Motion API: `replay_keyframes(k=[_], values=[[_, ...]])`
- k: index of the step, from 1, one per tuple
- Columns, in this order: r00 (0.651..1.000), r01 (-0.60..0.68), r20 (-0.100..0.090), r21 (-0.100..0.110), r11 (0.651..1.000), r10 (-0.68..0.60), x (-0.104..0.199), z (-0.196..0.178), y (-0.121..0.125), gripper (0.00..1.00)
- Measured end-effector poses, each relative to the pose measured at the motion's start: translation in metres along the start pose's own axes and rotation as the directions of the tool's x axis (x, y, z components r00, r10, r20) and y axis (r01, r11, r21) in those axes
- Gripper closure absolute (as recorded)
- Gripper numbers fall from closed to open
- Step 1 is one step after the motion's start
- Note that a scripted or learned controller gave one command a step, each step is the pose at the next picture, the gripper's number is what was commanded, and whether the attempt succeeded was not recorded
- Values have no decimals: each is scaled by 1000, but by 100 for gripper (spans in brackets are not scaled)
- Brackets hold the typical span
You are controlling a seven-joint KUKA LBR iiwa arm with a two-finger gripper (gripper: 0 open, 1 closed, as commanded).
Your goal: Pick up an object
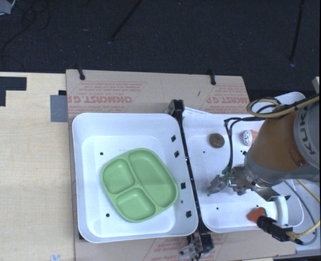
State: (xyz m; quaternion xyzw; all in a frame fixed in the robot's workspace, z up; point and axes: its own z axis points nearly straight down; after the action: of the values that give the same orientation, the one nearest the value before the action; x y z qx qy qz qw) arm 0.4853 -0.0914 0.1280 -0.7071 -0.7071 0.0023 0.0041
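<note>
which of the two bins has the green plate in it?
The left bin, farther from the arm. The green divided plate lies flat on its floor. The right bin holds a small brown disc, with the gripper over it.

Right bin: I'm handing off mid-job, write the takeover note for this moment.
Claw: low over the right bin near its middle, nothing visibly between its fingers; open or shut is not readable.
Things: small brown round disc near the bin's far side; orange object at the near right corner; a white-and-red item partly hidden by the arm. Green divided plate lies flat in the left bin.
Done: nothing picked.
Left: grasp one object and lift.
</note>
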Motion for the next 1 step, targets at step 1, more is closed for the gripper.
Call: replay_keyframes(k=[1], values=[[1000,-1,2,-7,1000,1,1,41,0,0]])
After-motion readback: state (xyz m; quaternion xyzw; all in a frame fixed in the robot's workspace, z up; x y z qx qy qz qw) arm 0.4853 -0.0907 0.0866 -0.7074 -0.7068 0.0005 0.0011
